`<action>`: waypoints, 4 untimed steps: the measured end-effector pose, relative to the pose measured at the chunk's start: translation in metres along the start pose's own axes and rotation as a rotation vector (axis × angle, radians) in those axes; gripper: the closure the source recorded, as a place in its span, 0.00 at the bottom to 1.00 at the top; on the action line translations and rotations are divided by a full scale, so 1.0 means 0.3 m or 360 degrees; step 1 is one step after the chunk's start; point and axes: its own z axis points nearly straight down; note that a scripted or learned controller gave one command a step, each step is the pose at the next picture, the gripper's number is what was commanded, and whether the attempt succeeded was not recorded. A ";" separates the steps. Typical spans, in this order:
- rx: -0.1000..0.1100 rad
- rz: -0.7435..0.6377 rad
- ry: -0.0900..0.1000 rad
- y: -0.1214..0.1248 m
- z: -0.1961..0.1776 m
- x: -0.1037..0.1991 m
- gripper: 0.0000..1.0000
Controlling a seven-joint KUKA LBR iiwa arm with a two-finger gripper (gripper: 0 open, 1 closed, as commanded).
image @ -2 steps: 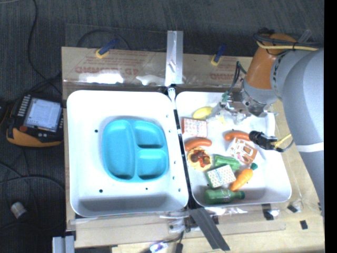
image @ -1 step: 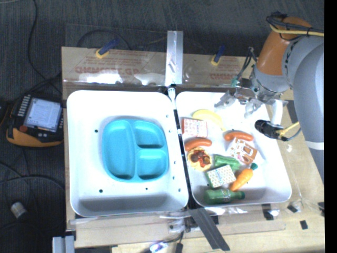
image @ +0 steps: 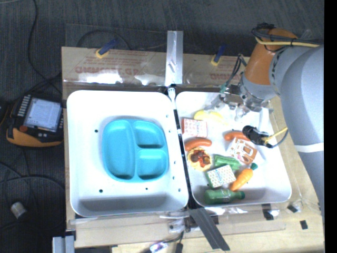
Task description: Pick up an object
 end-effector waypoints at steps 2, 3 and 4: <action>0.0055 0.0192 -0.0002 -0.226 -0.093 -0.126 0.00; 0.0036 -0.0367 0.0003 -0.166 0.039 -0.043 0.00; 0.0055 -0.1004 0.0016 0.037 0.048 -0.059 0.00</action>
